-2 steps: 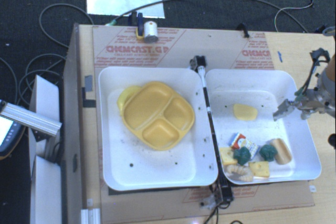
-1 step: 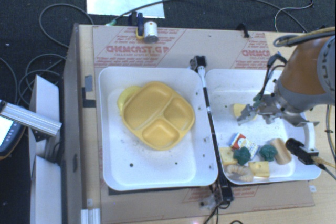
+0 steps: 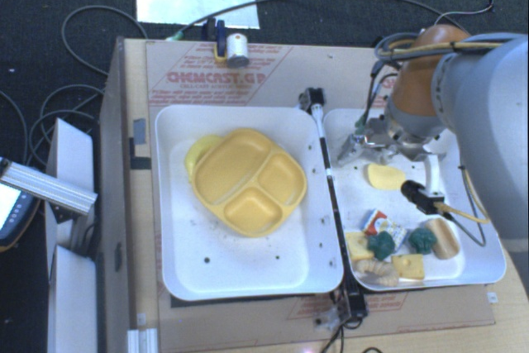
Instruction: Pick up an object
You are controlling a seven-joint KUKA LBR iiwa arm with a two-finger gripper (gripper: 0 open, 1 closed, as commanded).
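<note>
- Two white bins are seen side by side on the table (image 3: 207,70); the left bin (image 3: 178,260) carries a yellow compartment tray (image 3: 248,182), lying on a yellow plate whose edge shows at its upper left.
- The right bin (image 3: 488,260) holds the small objects; a pale yellow oval piece (image 3: 385,176) lies near its middle; a red-and-white packet (image 3: 376,221), two dark green pieces (image 3: 382,245), a bun-like piece (image 3: 445,237) and a cheese-like wedge (image 3: 407,267) are clustered along the near edge.
- The grey arm (image 3: 488,120) is reached in from the right; the end effector (image 3: 364,140) is lowered over the far part of the right bin, just above the oval piece; nothing is seen gripped; whether it is apart or together cannot be told.
</note>
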